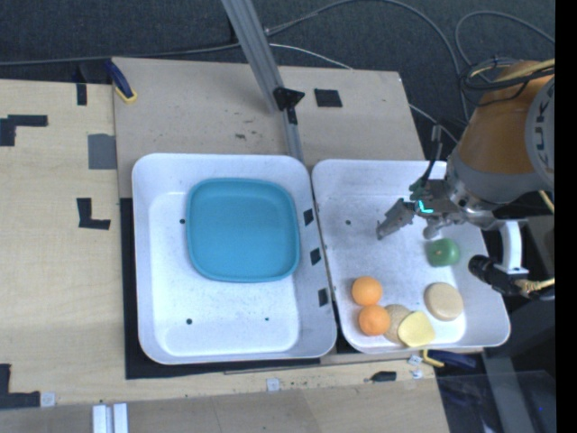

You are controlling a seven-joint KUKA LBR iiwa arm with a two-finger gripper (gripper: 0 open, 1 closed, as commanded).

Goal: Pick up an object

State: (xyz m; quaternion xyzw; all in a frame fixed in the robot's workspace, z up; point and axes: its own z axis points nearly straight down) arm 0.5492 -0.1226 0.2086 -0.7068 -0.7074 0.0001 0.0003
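On my far left sits the left bin (153,242), with a square blue plate (242,228) lying flat in its upper half, well apart from anything I'd grab. Moving across, the right bin (361,188) keeps its loose pieces bunched along the near edge: two small orange balls (367,290), one just below the other, then a yellow piece (416,328) touching a tan round one (443,300). A green object (442,253) sits alone above them, small, rounded and dull, right by the gripper (410,219). I read the fingers as spread apart with nothing between them, one dark finger (393,219) angled out to the left over bare bin floor. My guess is the green object is the target, being nearest
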